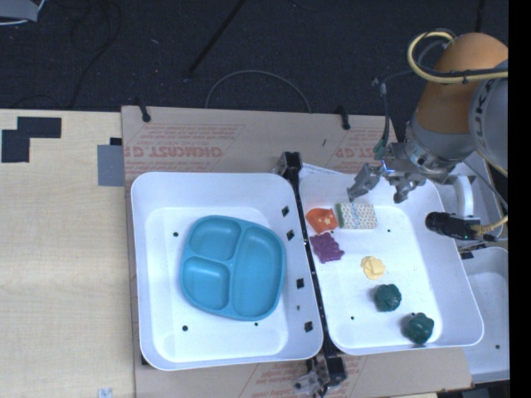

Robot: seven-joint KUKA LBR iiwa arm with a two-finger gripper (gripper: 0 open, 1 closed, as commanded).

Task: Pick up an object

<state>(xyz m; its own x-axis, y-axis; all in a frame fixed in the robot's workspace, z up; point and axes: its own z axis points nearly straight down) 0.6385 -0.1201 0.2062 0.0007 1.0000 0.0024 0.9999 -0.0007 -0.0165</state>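
patterned block [358, 215] just below tool [382, 186]

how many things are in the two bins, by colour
blue: 1, the plate in the left bin
orange: 1
white patterned: 1
purple: 1
yellow: 1
dark green: 2
total: 7

End effector [383, 184] is seen over the right bin's [448, 322] upper edge, fingers spread, nothing gripped. Patterned block [357, 215] and orange piece [321, 219] lie just below-left of it; purple piece [327, 248], yellow piece [372, 266] and two green pieces [387, 297] [418, 327] farther below. Blue divided plate [233, 266] is seen in the left bin [158, 322], well left.
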